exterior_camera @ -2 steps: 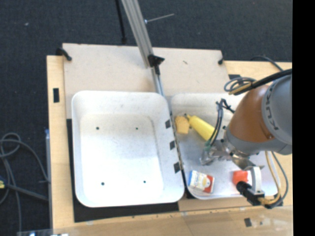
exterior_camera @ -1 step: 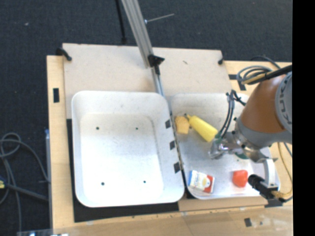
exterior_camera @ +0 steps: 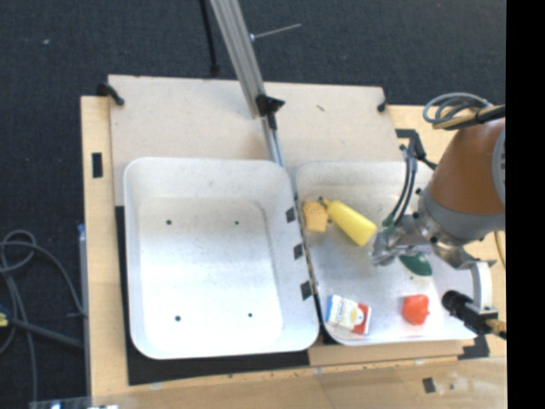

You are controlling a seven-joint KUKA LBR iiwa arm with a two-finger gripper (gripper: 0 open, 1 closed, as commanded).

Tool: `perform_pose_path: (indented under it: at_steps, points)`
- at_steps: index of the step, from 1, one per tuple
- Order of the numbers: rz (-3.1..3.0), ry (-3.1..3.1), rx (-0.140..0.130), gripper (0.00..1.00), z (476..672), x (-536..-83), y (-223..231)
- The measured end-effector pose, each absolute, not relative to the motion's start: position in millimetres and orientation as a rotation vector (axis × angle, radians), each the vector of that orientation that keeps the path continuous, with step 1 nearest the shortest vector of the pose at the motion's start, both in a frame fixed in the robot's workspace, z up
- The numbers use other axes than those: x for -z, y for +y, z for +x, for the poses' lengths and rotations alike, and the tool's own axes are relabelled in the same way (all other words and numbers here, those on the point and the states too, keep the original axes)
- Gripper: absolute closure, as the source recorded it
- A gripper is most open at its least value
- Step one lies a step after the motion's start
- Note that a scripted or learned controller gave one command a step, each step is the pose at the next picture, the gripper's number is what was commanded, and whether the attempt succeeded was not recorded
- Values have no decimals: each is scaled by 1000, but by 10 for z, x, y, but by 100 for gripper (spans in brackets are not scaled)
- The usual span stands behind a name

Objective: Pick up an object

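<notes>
Nearest us, a small white-and-red carton [exterior_camera: 348,314] and an orange-red rounded object [exterior_camera: 415,309] lie along the right white bin's [exterior_camera: 358,181] front rim. We see the metal two-finger gripper [exterior_camera: 390,251] low over this bin beside a green object [exterior_camera: 416,264]; we cannot tell its spread. A yellow cylindrical bottle [exterior_camera: 351,221] and tan lump [exterior_camera: 316,216] sit near the divider. Left white bin [exterior_camera: 136,228] offers open floor on the tan wooden bench [exterior_camera: 187,109].

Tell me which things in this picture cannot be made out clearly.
- Claw, camera view: small and blurred, so its state is unclear.
- Green object: partly under the arm; its shape stays unknown.
- Small carton: print too small to read.
- Tan object: blurred, beside the yellow object; whether they touch is unclear.
</notes>
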State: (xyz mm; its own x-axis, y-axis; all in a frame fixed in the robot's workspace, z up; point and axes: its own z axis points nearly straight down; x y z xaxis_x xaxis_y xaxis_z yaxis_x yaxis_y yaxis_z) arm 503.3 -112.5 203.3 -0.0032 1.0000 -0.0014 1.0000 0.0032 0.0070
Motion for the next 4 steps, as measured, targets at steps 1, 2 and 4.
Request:
perform_pose_path:
  at_steps: [1, 2, 4]
  points:
    - [2213, 2222, -6, 100, 5054, -2369, -1135]
    - [2214, 2228, -2, 100, 5264, -2278, -658]
    - [2214, 2228, -2, 100, 5746, -2245, 257]
